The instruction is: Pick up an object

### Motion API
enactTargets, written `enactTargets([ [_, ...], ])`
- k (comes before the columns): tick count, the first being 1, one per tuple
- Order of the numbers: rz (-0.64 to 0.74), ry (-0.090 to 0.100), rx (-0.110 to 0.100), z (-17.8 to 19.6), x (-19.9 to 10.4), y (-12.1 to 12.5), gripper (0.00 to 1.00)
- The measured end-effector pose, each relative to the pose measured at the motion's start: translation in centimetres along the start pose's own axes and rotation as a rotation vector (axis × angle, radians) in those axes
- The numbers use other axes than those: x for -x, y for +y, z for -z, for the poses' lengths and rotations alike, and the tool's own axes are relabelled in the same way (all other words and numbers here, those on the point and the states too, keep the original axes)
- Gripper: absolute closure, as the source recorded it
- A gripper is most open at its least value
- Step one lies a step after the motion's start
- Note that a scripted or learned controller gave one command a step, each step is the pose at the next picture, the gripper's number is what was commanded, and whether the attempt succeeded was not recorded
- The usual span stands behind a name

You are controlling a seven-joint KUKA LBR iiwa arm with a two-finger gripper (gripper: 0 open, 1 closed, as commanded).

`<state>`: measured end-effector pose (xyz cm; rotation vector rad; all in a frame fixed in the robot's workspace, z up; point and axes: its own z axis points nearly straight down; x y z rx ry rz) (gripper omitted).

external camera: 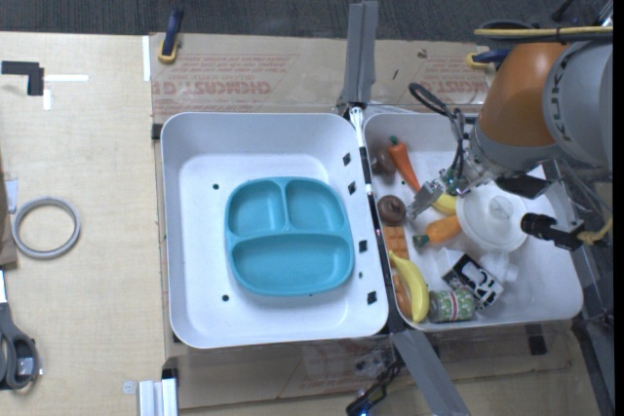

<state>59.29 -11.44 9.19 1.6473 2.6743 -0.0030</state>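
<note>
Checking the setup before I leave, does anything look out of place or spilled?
Nothing stands out. The blue plate lies flat in the left bin; the banana and carrot lie inside the right bin.

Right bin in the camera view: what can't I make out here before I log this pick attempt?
- The hand: the arm's wrist covers most of it, so its grip state is unreadable, as is any contact with the small yellow piece.
- Right bin: its upper right part is covered by the arm.
- Black-and-white item: too small to identify.
- Carrot: its lower end runs under the hand.
</note>
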Motion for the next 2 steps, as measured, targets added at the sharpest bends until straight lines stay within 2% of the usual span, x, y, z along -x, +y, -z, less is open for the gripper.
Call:
enactTargets([
  [1, -0.002, -0.002, 0.002, 0.98, 0.10, 0.02, 1.00],
  [2, -0.003, -0.001, 0.002, 0.97, 0.10, 0.02, 0.00],
])
